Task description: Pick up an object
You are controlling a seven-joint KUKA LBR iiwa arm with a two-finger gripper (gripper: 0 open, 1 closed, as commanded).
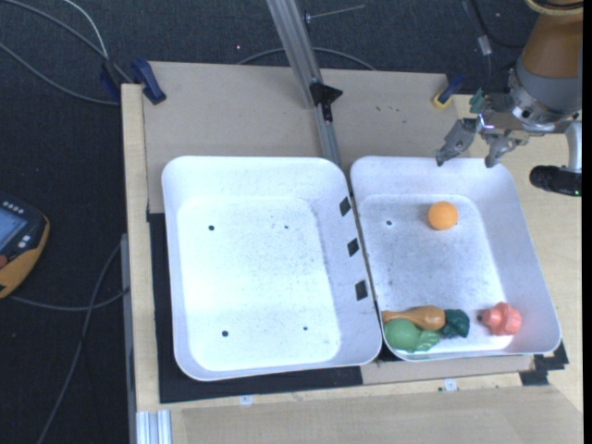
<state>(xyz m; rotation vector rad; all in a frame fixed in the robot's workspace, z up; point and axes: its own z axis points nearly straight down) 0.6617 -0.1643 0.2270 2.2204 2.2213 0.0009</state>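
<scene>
Two fingers apart, seemingly; pincer (470,152) empty

A tan wooden bench (231,109) carries two shallow white bins — left bin (185,178) and right bin (532,266) — side by side, touching.

Two bins (250,169), five small objects (443,215)

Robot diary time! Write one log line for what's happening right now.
gripper: open, above right bin's far rim, holding nothing | orange ball: in right bin | green, tan, pink toys: near edge | task: not yet done
</scene>
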